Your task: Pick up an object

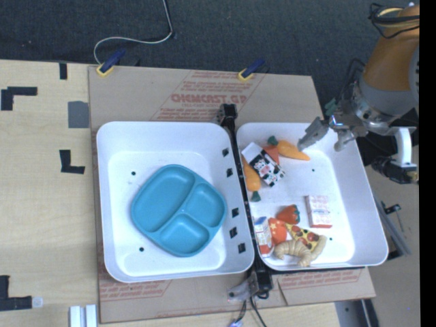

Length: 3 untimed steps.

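We're looking down on two white bins on the desk [41,182]. The left bin [116,142] has a blue divided plate [178,210] lying flat, w/ nothing else in it. The right bin [354,203] has the clutter: a carrot [291,150] near the back, a black-and-white carton [267,169] just beside it, an orange piece [251,176] vs. the left wall, a red pepper [289,214], a small white-and-red box [318,211], & a pizza slice [304,240] at the front. The gripper [329,135] hangs over the right bin's back-right corner, fingers [312,135] spread, nothing between them, near the carrot but apart from it.
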{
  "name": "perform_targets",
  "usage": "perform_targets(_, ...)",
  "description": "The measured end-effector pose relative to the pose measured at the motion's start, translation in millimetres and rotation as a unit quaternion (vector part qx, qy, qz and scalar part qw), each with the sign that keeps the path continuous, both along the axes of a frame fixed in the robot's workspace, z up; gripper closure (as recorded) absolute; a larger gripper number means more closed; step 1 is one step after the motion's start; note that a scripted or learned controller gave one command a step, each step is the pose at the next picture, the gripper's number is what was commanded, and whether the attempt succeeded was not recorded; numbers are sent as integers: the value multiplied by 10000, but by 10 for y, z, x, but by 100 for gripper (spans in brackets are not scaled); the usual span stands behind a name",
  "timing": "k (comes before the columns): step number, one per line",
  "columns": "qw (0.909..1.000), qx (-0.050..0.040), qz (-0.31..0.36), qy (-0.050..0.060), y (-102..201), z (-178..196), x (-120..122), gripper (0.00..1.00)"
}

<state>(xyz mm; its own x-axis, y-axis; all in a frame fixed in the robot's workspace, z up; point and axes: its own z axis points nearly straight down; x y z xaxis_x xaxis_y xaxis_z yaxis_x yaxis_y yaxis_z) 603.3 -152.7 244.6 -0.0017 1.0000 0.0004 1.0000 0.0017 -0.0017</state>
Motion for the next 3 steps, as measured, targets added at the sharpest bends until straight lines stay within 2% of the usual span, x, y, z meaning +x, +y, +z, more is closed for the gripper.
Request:
perform_targets(1, 10000, 2, 0, 9, 492, -938, 117, 0)
perform_targets(2, 10000, -13, -19, 76, 521, -1595, 601, 0)
perform_targets(3, 9999, -18, -21, 140, 507, -1511, 576, 100)
